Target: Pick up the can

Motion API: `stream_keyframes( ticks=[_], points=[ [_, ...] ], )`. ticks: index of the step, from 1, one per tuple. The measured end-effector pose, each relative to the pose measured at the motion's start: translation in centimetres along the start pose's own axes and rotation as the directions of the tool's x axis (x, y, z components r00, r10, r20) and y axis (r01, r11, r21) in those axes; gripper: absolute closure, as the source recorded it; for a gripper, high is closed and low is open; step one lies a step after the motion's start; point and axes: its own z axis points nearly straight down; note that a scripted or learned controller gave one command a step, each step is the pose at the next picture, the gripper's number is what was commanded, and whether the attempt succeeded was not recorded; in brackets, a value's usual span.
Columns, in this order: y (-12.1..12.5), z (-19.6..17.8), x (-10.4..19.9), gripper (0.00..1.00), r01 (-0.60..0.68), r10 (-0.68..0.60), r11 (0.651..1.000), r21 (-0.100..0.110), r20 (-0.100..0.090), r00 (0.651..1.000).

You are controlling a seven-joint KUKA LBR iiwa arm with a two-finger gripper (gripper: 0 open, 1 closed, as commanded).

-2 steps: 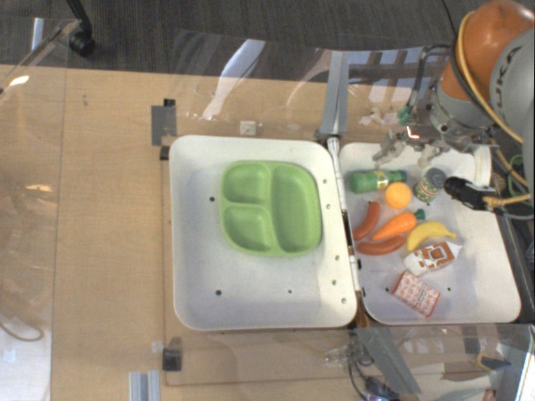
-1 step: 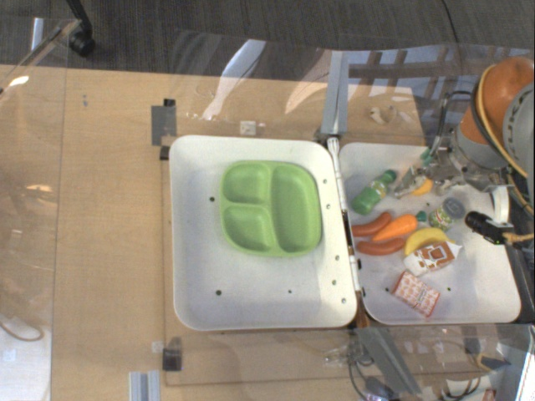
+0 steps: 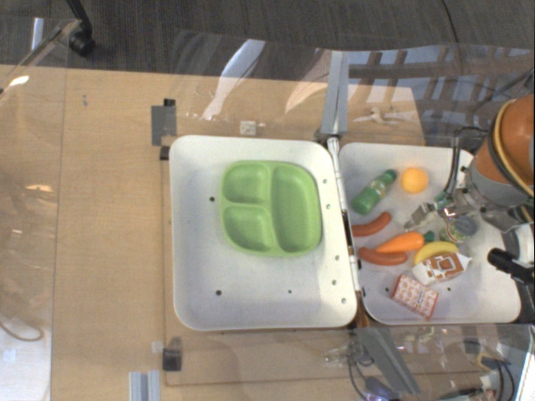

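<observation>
On wooden bench [image 3: 100,224], white bins [image 3: 192,291]

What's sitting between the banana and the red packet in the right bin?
A small white-and-orange carton, just below the banana and above the red packet, seen in the camera view.

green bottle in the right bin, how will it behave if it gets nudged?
The green bottle lies on its side, so a nudge would probably roll it. It looks like smooth plastic: likely light, stiff, maybe slippery. The red sausage just below it might stop a roll that way.
</observation>
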Motion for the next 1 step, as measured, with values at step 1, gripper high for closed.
stream_keyframes(
  ticks=[1],
  points=[
    [0.47,-1.38,-0.14,1.00,0.003,-0.003,1.000,-0.013,0.008,1.000]
  ],
)
